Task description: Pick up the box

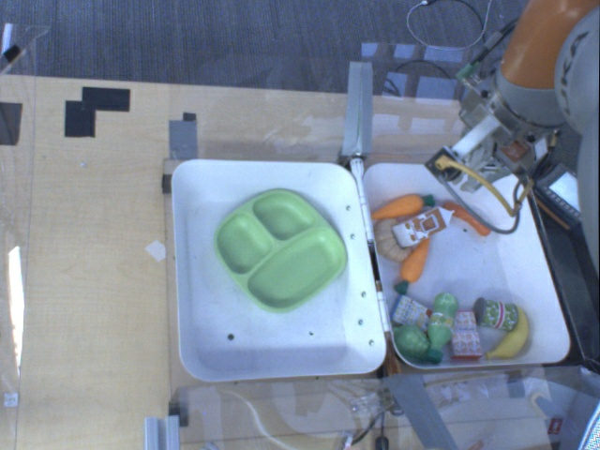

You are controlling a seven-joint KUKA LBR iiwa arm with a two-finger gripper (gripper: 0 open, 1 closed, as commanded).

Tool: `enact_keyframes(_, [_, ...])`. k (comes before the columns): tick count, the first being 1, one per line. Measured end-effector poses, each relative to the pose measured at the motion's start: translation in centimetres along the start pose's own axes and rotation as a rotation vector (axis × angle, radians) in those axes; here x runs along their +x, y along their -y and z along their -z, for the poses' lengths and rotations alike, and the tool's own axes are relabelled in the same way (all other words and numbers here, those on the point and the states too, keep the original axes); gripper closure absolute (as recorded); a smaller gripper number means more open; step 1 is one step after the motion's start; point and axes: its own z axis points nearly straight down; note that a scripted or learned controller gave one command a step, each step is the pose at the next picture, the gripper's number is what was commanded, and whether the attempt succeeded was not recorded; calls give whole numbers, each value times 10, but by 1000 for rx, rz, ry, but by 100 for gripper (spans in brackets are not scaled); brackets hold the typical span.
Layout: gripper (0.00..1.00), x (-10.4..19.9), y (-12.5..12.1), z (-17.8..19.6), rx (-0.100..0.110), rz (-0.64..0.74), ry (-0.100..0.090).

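The gripper [502, 148] is hovering over the far right corner of the right bin [525, 275], and whether it is gripping anything cannot be told. The white-and-orange box [422, 225] is lying to its left and nearer, apart from it, just beside a carrot [414, 261]

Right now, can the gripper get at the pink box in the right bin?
Probably, but tight. The gripper hangs over the right bin at its far side, and nothing covers the pink box, but a green bottle and a can crowd its sides.

Green plate [281, 248]: smooth matt plastic. White bin [216, 345] under plate: glossy plastic. Counter [84, 279] left of plate: pale wood-look.
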Motion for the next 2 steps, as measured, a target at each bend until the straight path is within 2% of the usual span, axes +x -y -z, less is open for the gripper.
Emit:
enact_keyframes(1, [100, -34, -10, -95, 3, 28, 3])
enact_keyframes(2, [100, -70, 23, -114, 3, -26, 1])
